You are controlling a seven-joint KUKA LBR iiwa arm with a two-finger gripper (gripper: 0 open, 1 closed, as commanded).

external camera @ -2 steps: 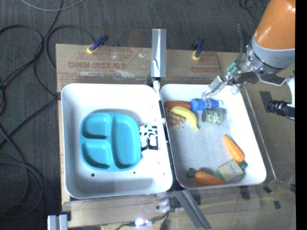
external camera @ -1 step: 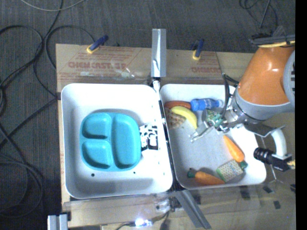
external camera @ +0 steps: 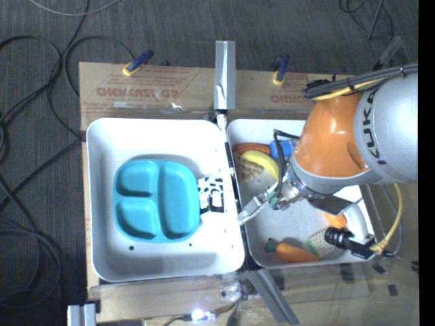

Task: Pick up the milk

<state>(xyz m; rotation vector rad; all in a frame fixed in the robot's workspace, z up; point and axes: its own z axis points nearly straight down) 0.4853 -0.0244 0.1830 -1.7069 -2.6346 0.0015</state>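
Pincer (external camera: 253, 209) of the grey and orange arm (external camera: 353, 141) is hanging low over the left part of the right bin (external camera: 306, 262), and it is pointing down and to the left, toward the dividing wall (external camera: 232, 182) where the two bins are meeting. Its bright metal tip is reaching just to the rim of this wall, but I cannot tell if it is touching it. How far the pincer is open I also cannot tell, because from above it is showing as one thin shining shape. I am not seeing any object in its grasp. The milk carton (external camera: 212, 192) is sitting in the left bin (external camera: 102, 155), on the other side of the dividing wall, near the pincer tip but apart from it. The carton is looking small and white with black patches, and it is resting against the right edge of the blue tray (external camera: 156, 199), between this tray and the right wall of its bin. Whether it is standing or lying on its side I cannot tell. The blue tray, with three compartments, is occupying the middle of the left bin. In the right bin, a yellow fruit (external camera: 262, 163) is lying just beyond the pincer, toward the far end of the bin. A carrot (external camera: 292, 251) is lying along the near wall.
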